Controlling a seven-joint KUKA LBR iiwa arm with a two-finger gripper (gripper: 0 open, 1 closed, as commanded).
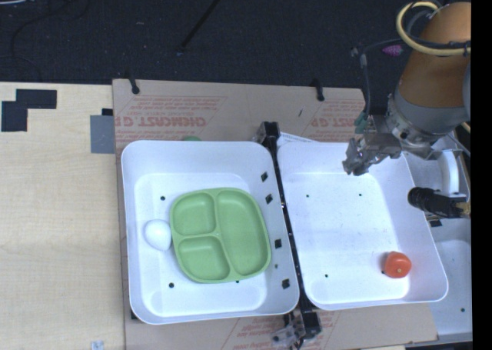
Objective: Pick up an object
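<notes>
Arm over the right bin, nothing seen between its fingers.

The gripper (358,161) hangs at the upper right of the frame, above the far edge of the right bin (338,279); how wide it stands I cannot tell. An orange ball (397,265) lies in that bin's lower right corner, well apart from it. In the left bin (146,160), a green divided plate (219,235) touches a white egg (157,234).

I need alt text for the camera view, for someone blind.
A grey robot arm's gripper hovers over the right bin, which holds a small orange object. The left bin holds a green divided plate and a white egg-like object.
</notes>
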